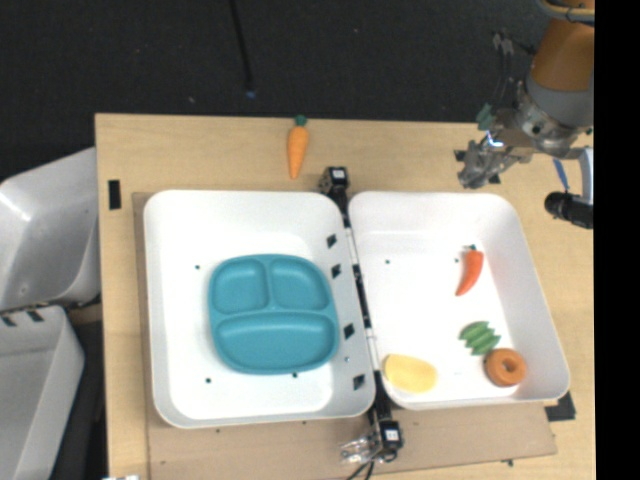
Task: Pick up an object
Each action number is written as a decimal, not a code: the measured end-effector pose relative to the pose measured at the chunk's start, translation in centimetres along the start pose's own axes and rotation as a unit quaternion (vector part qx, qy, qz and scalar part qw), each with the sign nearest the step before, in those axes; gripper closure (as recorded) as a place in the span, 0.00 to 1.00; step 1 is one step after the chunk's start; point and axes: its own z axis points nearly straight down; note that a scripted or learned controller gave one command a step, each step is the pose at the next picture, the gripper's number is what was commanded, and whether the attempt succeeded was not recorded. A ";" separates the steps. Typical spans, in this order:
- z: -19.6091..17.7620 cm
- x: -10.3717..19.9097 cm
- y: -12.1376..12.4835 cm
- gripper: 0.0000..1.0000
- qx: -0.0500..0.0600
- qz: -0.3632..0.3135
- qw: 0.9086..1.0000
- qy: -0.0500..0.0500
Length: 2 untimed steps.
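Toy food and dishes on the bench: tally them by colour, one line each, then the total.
Orange: 2, the carrot on the bench and the donut
Red: 1, the chili pepper
Green: 1, the pea pod
Yellow: 1, the yellow piece
Blue: 1, the divided plate
Total: 6

A small red-orange pepper (469,271) lies in the right bin (420,223), up near the far right side, tilted a bit. Closer to the front there is a little green bumpy thing (479,337), maybe a pea pod. Right beside it, at the front corner, sits a brown donut (505,367) with a hole in it. A yellow lumpy thing (410,373) lies at the front left of that bin. An orange carrot (297,147) with a green top lies on the bench behind the bins.
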 end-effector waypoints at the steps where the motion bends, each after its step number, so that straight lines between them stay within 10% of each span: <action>1: -0.5 5.1 -2.5 1.00 0.003 -0.001 1.000 0.001; 2: 1.0 10.3 -4.8 1.00 0.004 -0.001 1.000 0.001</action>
